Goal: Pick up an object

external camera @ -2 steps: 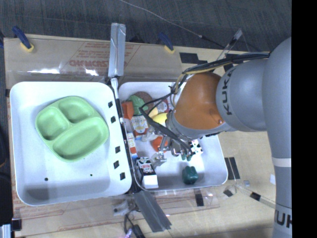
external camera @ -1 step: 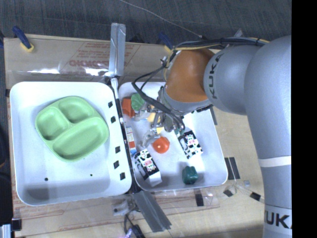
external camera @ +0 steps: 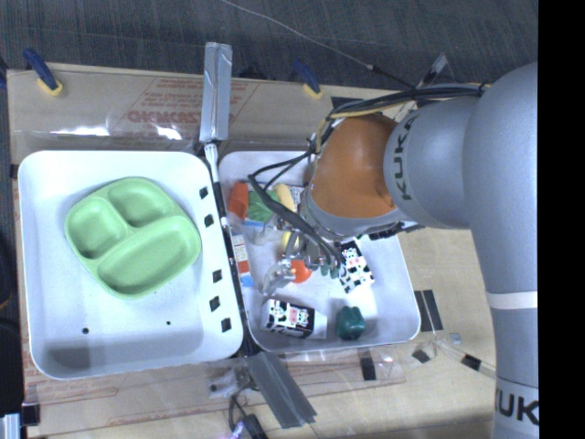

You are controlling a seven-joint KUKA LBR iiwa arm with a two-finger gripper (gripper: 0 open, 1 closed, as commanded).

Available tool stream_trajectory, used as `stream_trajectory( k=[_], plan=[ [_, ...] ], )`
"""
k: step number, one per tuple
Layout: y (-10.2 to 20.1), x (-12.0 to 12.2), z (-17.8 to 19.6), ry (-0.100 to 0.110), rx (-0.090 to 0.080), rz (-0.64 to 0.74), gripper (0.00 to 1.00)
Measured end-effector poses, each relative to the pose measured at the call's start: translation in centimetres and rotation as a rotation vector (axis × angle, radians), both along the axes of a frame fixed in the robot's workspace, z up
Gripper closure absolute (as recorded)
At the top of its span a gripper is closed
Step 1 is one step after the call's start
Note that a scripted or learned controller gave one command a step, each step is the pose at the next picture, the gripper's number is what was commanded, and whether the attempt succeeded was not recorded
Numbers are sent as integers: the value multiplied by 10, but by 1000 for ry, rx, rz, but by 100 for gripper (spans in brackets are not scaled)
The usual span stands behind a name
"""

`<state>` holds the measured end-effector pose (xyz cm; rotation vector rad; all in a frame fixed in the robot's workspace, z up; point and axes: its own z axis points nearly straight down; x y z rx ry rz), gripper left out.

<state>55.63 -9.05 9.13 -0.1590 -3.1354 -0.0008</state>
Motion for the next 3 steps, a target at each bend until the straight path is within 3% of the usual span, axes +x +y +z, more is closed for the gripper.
stream_trajectory(
  k=[1,2,3],
  plan=[
    [2,1,10,-2,0,8,100],
    [-8,80,175,-16,-3,-146,100],
    [-7,80,181,-10,-3,-139,100]
  ],
)
